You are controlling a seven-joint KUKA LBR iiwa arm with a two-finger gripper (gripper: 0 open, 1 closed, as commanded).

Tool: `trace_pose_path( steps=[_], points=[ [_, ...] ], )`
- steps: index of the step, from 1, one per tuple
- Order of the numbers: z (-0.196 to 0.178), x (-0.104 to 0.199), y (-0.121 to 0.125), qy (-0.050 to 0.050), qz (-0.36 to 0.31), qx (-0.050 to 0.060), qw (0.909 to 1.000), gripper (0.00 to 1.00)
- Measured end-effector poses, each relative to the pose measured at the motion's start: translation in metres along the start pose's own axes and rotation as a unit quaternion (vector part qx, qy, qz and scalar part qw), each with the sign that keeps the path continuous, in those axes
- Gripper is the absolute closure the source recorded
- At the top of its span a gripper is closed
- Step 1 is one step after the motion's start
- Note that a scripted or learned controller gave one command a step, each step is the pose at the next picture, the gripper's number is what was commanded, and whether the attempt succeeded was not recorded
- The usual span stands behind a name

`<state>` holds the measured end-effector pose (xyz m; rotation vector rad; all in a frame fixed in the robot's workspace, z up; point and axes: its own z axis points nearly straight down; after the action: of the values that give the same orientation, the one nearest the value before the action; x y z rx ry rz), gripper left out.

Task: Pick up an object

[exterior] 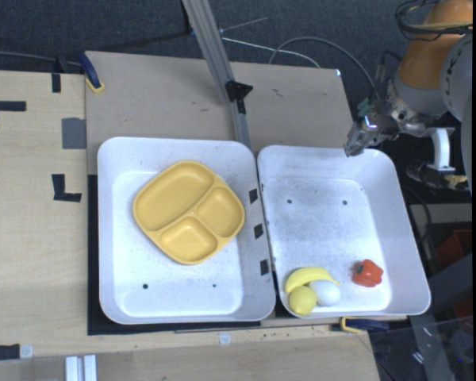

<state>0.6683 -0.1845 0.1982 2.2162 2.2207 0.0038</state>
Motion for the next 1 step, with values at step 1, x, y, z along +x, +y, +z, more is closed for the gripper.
trace_pose_path(
  steps=[1],
  points=[
    [-0.061, 0.0071, -0.0024, 0.0, 0.0, 0.0, 1.0, 1.0]
  ],
)
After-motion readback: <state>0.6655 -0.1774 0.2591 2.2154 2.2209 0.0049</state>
